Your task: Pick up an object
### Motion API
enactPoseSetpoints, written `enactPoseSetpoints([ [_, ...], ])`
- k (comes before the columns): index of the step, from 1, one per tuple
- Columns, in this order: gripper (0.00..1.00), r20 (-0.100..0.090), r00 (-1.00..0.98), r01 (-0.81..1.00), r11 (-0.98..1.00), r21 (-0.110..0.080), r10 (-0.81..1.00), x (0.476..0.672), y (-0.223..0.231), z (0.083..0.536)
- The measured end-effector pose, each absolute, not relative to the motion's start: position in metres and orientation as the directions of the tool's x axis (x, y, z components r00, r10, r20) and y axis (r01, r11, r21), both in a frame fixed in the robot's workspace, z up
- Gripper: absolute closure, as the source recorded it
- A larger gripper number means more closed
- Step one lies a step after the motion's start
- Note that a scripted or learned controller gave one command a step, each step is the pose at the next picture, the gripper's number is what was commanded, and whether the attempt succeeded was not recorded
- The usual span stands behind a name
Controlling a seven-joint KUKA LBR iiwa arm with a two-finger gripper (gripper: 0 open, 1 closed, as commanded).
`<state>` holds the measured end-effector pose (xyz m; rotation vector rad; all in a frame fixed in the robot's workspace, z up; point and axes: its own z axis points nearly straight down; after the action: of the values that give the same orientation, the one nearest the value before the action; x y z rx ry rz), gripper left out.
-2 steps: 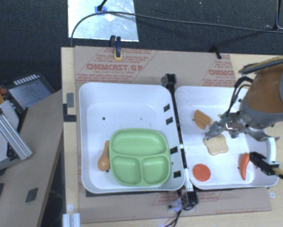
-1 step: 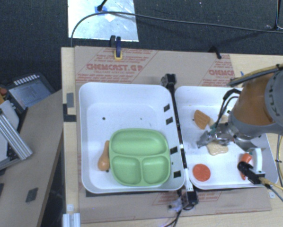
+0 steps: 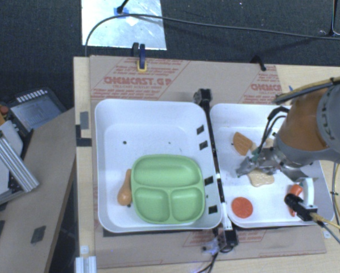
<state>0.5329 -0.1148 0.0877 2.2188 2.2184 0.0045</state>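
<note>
Nearest the lens, at the front of the right bin point(image 3: 255, 121), lies a red-orange disc point(image 3: 242, 207). Level with it in the left bin point(image 3: 147, 129) sits a green plate point(image 3: 167, 189) with 3 compartments, and a tan, pear-shaped piece point(image 3: 125, 189) rests against the plate's left rim. Both bins stand on the tabletop point(image 3: 82, 101).

The 1 arm reaches in from the right, and its pincer point(image 3: 251, 166) hangs low over the middle of the right bin. From this angle I cannot tell whether the pincer is apart or together, and nothing shows clamped in it.

Of the 3 loose pieces here, the likeliest target is a beige biscuit-like piece point(image 3: 262, 179). It lies flat on the bin floor just beside the pincer, on the side toward the camera and slightly to the right. Its long axis runs roughly left to right across the view. The pincer's grey body partly covers its far edge, so whether the 2 touch cannot be made out.

An orange-brown piece point(image 3: 243, 143) lies near the pincer on the far side, toward the divider between the bins. The disc is farther off.

In my judgement the grasp is not yet made. The next move turns on a short shift toward the camera to centre over the beige piece, then closing across its narrow width.
</note>
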Motion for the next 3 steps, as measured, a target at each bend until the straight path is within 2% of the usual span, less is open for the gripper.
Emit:
enactPoseSetpoints([
  [1,1.00,-0.007,0.000,1.000,0.000,0.015,1.000,0.535,-0.117,0.100],
  [2,1.00,-0.002,-0.004,1.000,0.004,0.007,1.000,0.540,-0.119,0.164],
  [3,1.00,-0.002,-0.004,1.000,0.004,0.008,1.000,0.549,-0.126,0.223],
])
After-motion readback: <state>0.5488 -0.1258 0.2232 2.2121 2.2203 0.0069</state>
